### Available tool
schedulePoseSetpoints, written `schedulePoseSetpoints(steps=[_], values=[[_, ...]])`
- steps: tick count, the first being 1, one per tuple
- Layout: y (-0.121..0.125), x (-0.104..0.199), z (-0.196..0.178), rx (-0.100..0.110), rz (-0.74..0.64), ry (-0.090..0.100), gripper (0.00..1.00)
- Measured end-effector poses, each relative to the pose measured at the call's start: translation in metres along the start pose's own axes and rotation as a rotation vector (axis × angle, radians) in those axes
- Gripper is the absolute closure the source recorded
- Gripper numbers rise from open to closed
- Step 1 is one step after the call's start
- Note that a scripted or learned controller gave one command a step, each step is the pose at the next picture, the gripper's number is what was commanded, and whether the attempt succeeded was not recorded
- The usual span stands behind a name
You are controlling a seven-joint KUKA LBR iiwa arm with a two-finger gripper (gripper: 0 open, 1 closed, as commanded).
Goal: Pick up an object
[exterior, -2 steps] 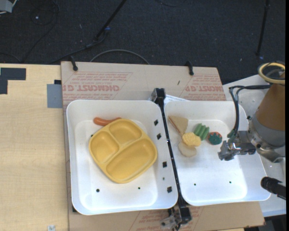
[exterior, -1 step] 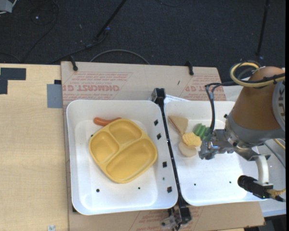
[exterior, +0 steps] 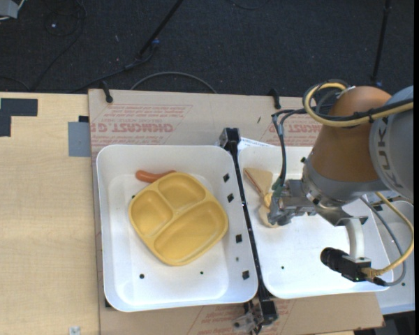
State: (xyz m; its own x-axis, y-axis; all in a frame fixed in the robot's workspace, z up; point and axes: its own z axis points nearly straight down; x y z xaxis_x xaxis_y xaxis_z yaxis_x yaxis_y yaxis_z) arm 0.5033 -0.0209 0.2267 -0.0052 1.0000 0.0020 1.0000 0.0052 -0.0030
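Observation:
My gripper (exterior: 277, 213) is down in the right bin (exterior: 300, 271), near its left wall, under the grey and orange arm. A tan wedge-shaped piece (exterior: 259, 179) lies just up and left of the gripper at the bin's back left. A small yellow thing (exterior: 267, 201) shows right against the gripper's left side; the wrist hides most of it. In the left bin (exterior: 119, 257) a yellow divided plate (exterior: 178, 217) lies tilted, with an orange sausage-like piece (exterior: 152, 175) behind its upper left edge.
A black divider (exterior: 243, 222) runs between the two bins. Brown cardboard (exterior: 146, 121) lies behind the bins, and a wooden bench top (exterior: 35, 215) stretches to the left.

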Motion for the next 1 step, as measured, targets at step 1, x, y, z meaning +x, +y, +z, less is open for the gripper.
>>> schedulePoseSetpoints(steps=[1], values=[[0.0208,0.0529,0.0047,0.0,0.0,0.0,1.0]])
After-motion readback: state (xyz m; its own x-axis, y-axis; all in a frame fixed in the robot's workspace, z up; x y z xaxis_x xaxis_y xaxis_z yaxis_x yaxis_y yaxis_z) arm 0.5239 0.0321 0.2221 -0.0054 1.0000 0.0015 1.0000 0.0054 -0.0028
